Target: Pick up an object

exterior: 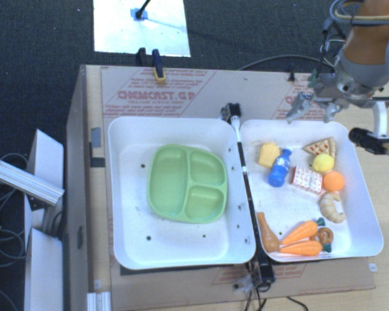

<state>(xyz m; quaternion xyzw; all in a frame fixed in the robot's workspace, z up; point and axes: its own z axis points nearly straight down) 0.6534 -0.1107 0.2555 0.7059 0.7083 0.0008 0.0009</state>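
Blue against the white plastic, a small bottle point(279, 168) lies tilted in the upper left part of the right bin point(369, 229), right of centre in the frame. Touching its upper left side is a yellow corn-like piece point(268, 153). Just to its right sits a small red and white packet point(306, 179). Further right are a waffle wedge point(321, 147), a yellow lemon point(322, 163) and an orange ball point(333, 181), packed close together near the bin's upper right wall. Below the orange ball lies a pale croissant-shaped piece point(331, 207). Along the lower edge of the bin rest two carrots point(301, 238), a brown drumstick point(266, 233) to their left and a small brown round item point(325, 236) at their right end.

Above the bin, in the upper right of the frame, the gripper point(314, 111) hangs over the cardboard bench top point(181, 92), just beyond the bin's upper rim. Its two fingers are spread apart and nothing sits between them. It is well apart from the bottle.

Left of centre, the left bin point(126, 238) holds a green divided plate point(187, 183).
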